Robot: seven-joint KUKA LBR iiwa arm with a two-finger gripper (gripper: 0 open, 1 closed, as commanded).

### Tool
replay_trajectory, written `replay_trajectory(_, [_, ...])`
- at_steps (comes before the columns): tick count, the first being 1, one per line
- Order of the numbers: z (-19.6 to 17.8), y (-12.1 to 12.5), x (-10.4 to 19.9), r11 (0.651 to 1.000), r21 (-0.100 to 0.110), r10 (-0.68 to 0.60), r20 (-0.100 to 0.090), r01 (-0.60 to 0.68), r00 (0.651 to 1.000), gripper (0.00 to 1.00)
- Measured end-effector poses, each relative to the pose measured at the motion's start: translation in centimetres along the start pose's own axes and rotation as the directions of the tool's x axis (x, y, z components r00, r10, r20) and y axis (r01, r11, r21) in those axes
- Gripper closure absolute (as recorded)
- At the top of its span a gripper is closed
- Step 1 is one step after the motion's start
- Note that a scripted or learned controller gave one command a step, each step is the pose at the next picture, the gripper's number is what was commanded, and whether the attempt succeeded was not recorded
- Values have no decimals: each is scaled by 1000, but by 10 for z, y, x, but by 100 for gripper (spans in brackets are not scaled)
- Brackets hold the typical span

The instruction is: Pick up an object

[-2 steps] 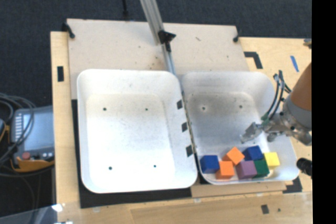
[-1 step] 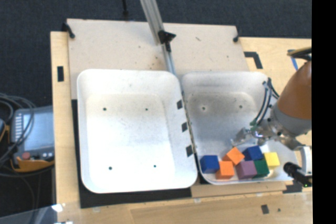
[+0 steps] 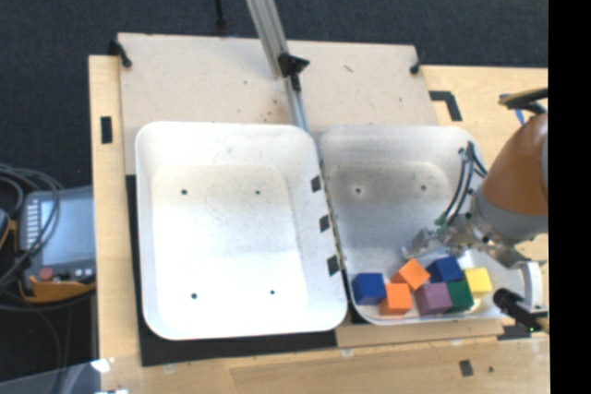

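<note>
My arm (image 3: 519, 185) comes in from the right side, and my pincer (image 3: 434, 243) hangs low over the right bin (image 3: 388, 152), near its front part. I cannot tell from this view how my pincer stands, because the metal parts there are small and mixed with the grey of the bin floor. Just in front of my pincer, toward the near wall of the bin, lies a tight group of small blocks, most of them touching each other. The orange block (image 3: 414, 273) is the closest one, just below the tip of my pincer, and it sits tilted. Beside it to the right is a dark blue block (image 3: 447, 268), and further right a yellow block (image 3: 478, 280). In the row behind these, nearer the bin wall, I see a second orange block (image 3: 398, 296), a purple block (image 3: 432, 298) and a green block (image 3: 460, 294). Another blue block (image 3: 368, 287) stands a little apart, to the left of the group. None of the blocks is lifted; all rest on the bin floor. Far to the left of my pincer is the left bin (image 3: 231, 226), and both bins stand side by side on the table (image 3: 268, 78).
</note>
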State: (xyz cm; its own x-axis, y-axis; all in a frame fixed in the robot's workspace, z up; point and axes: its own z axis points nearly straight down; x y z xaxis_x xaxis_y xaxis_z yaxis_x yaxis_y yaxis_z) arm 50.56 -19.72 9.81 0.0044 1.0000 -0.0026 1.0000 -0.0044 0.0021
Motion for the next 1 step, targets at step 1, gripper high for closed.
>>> replay_trajectory(1, [-12, 1, -1, 1000, -5, 7, 0, -7, 1000, 100])
